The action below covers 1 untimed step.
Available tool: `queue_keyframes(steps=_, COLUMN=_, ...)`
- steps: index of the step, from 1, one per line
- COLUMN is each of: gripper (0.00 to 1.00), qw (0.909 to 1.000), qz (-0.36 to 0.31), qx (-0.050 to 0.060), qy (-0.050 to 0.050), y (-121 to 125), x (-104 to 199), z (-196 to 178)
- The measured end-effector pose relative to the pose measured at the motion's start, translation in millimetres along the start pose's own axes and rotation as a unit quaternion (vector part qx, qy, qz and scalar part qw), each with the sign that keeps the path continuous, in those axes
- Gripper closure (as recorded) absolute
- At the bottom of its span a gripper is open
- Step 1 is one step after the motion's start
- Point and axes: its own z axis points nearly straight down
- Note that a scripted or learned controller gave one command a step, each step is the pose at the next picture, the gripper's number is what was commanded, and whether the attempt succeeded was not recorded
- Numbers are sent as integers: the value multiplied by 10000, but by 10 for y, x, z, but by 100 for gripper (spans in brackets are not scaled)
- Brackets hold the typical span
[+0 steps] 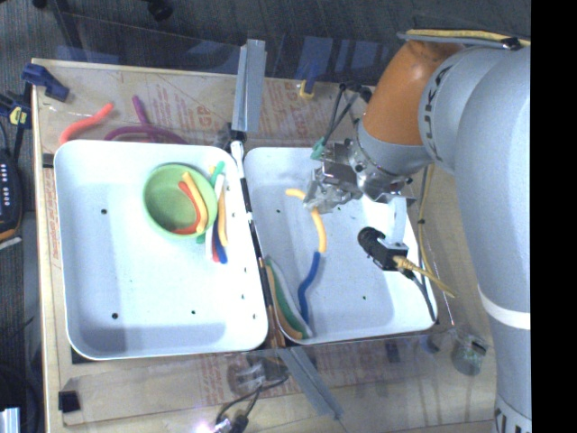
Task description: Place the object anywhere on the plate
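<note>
My claw (326, 192) hangs low over the upper part of the right bin (410, 318), at the upper end of a yellow strip (315, 222). Whether it is spread or pinching I cannot tell — the wrist hides it. The strip's long axis runs from the claw toward the bin's near rim, where a blue strip (308, 287) continues the line. The green plate (171, 201) sits in the left bin (135, 332), with coloured strips (216, 215) across its claw-side edge.
</note>
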Motion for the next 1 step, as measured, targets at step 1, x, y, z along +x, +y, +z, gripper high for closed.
queue_keyframes(steps=1, gripper=0, qw=10000, qz=1, qx=-1, qy=0, y=1, x=-1, z=-2)
